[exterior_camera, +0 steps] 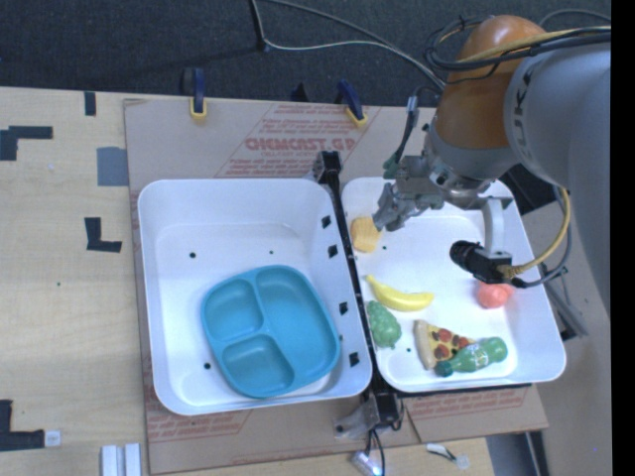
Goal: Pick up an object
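Wooden bench — cardboard sheet on it, two white bins side by side atop cardboard.

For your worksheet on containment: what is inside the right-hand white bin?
Right bin holds a yellow block, banana, broccoli, pizza slice, green bottle and pink ball. The arm covers its far corner.

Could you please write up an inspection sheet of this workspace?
Surface: two white bins, left bin and right bin, on cardboard.
Job's things: yellow block, banana, broccoli, pizza slice, green bottle, pink ball, all in right bin.
Clutter: blue tray in left bin.
Gripper: gripper just above the yellow block, nothing visibly held.
Cables: black cable behind the bins.
Surroundings: two clamps on the cardboard's far edge.
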{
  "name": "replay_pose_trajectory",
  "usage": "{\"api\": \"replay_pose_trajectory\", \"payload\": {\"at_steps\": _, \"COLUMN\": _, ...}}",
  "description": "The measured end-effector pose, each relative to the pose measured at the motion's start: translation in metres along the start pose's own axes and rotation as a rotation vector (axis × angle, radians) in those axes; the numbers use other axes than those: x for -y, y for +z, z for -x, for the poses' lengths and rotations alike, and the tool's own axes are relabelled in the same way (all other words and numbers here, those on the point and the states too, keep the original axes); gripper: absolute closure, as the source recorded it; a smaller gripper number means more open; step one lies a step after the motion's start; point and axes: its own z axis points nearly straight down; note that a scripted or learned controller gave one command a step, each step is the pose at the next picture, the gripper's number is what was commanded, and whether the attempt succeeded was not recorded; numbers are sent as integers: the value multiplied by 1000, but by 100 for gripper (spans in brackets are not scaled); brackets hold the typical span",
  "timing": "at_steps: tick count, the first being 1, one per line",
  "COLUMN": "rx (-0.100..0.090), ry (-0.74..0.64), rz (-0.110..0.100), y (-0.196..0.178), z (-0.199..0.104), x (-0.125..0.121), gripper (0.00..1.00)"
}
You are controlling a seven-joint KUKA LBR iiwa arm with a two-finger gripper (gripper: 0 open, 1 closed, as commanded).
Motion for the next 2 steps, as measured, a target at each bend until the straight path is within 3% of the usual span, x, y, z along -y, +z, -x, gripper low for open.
{"api": "replay_pose_trajectory", "payload": {"at_steps": 2, "rx": -1, "ry": -1, "rz": 0, "y": 1, "z": -111, "x": -11, "gripper": 100}}
